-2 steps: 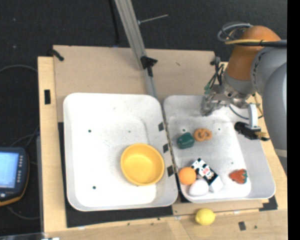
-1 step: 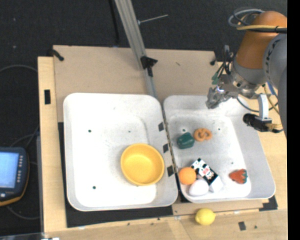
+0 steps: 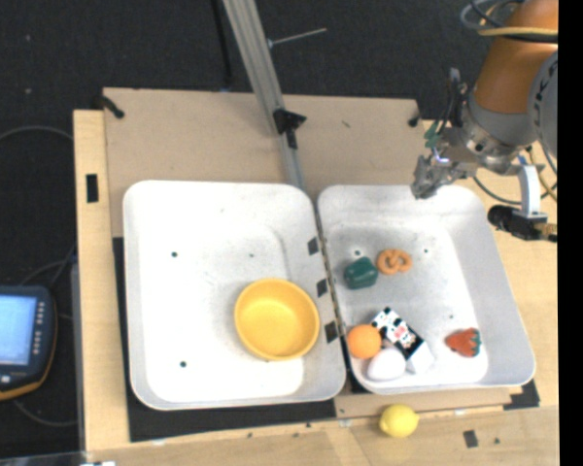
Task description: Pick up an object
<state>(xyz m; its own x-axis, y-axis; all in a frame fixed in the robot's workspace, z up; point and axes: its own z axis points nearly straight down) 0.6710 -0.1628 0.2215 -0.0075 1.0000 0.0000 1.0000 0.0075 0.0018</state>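
Seen from the fixed overhead camera, the gripper (image 3: 429, 181) is poised at the upper right of the frame, above the far rim of the right bin (image 3: 486, 260); nothing is seen between its fingers, and whether they are apart or together cannot be told. The objects are gathered lower in that bin, well apart from the gripper: a green piece (image 3: 360, 273) and an orange pretzel-shaped piece (image 3: 394, 260) near the middle, an orange ball (image 3: 363, 341), a black-and-white block (image 3: 397, 328) and a white egg-shaped item (image 3: 387, 364) clustered at the near left corner, and a red piece (image 3: 462, 342) toward the lower right. A yellow bowl (image 3: 276, 318) is set in the left bin (image 3: 175, 221). A yellow lemon (image 3: 398, 420) is seen on the bench (image 3: 175, 124) below the right bin.
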